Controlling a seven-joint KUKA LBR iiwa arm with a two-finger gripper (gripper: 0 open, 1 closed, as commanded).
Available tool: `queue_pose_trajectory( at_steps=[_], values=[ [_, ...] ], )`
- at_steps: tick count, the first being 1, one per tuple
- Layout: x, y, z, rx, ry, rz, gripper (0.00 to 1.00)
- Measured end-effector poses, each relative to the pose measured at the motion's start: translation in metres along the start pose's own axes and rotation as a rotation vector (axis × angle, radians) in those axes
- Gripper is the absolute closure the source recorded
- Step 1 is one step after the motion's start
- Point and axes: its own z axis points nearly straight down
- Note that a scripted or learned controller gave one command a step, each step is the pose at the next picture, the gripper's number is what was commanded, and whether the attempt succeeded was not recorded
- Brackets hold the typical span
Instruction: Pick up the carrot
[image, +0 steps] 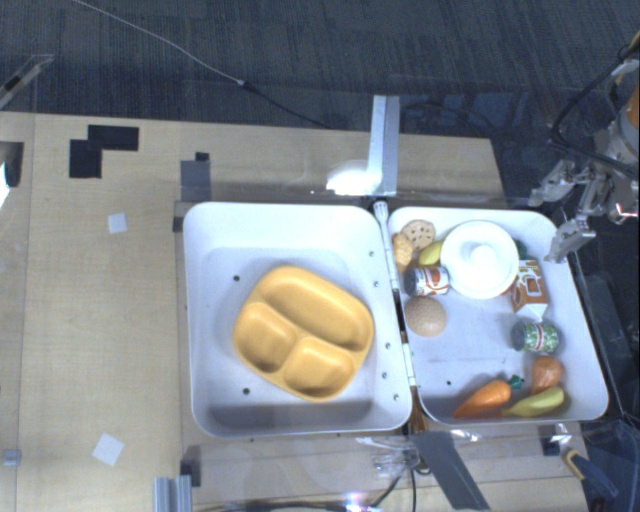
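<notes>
1. Landmark is the plate (481, 260), sitting at the back of the right bin (470, 350).
2. Cookie (416, 236) and can (428, 281) sit just left of the plate.
3. Carrot (484, 397) lies well in front of the plate, touching the banana (535, 403).
4. Divided tray (302, 331) is far left of the plate, in the left bin (215, 300).

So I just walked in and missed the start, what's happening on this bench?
A robot arm is set to pick up the carrot, which lies untouched near the front edge of the right bin, beside a banana. The gripper sits over that bin's far right corner, well away from the carrot and holding nothing. The same bin also holds a white bowl, a cookie, a can and other toy food. The left bin holds a yellow divided tray.
</notes>
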Motion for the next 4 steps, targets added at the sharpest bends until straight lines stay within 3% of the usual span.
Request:
queue_pose_trajectory(
  at_steps=[1, 2, 3, 4],
  values=[
    [0.072, -0.008, 0.062, -0.001, 0.004, -0.103, 0.00],
    [0.118, 0.053, 0.095, -0.003, 0.004, 0.002, 0.00],
    [0.137, 0.091, 0.183, 0.000, -0.009, 0.082, 0.00],
    [0.134, 0.092, 0.171, 0.000, -0.017, 0.075, 1.00]
  ],
)
